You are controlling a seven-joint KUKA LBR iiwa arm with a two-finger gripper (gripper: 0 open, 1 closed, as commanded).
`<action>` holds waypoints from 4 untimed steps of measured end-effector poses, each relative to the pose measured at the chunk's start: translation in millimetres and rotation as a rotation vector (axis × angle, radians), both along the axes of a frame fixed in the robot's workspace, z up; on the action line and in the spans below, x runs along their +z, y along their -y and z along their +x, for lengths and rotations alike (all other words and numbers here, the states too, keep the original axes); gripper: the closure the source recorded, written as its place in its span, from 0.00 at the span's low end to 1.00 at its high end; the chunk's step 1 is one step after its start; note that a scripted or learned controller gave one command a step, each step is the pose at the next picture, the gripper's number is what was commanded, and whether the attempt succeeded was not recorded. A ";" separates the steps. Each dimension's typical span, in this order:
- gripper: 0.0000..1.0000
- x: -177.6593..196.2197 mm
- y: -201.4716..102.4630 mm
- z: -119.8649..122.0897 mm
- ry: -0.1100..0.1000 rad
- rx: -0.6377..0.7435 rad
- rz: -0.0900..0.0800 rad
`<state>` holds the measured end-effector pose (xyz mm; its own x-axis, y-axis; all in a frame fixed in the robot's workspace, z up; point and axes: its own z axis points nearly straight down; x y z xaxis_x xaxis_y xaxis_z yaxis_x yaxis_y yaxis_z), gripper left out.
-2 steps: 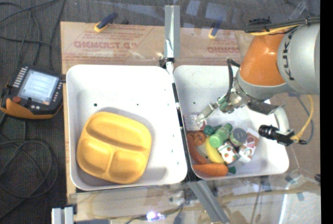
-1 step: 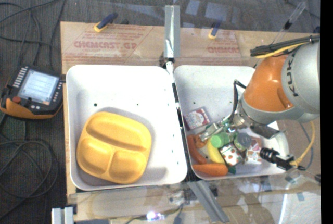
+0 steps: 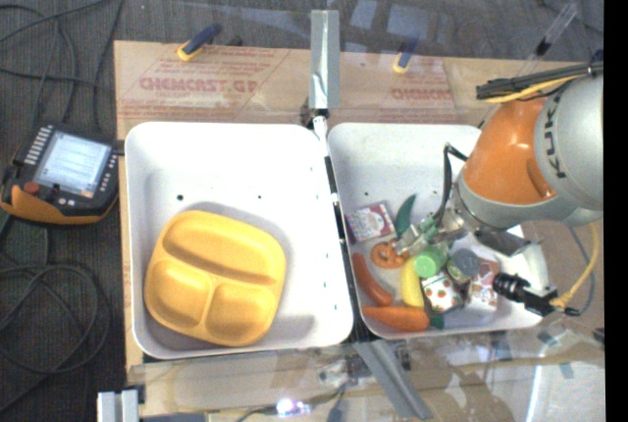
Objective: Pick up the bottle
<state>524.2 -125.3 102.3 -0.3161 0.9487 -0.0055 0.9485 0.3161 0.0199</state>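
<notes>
Reaching into the right bin [image 3: 392, 155], the end effector [image 3: 424, 236] hovers among clutter; its grasp state cannot be told. The green-capped bottle [image 3: 416, 277] lies just below it, long axis running toward the bin's near edge.

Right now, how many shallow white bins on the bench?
2. The left shallow white bin holds a yellow sectioned plastic tray; the right shallow white bin holds the toy clutter.

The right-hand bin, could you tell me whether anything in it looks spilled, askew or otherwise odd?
Nothing looks spilled or damaged. The small items are simply heaped together in the right bin's near corner, under the arm, overlapping at mixed angles.
</notes>
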 end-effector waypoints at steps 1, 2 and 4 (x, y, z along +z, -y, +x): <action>1.00 124.5 -45.4 -16.4 -0.022 -0.051 -0.002; 1.00 137.0 -3.1 20.2 -0.024 -0.290 -0.002; 0.00 4.5 24.7 -34.2 -0.026 -0.193 0.003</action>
<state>490.0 -150.0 106.8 -0.1284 0.9917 0.0028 0.9917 0.1284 -0.0048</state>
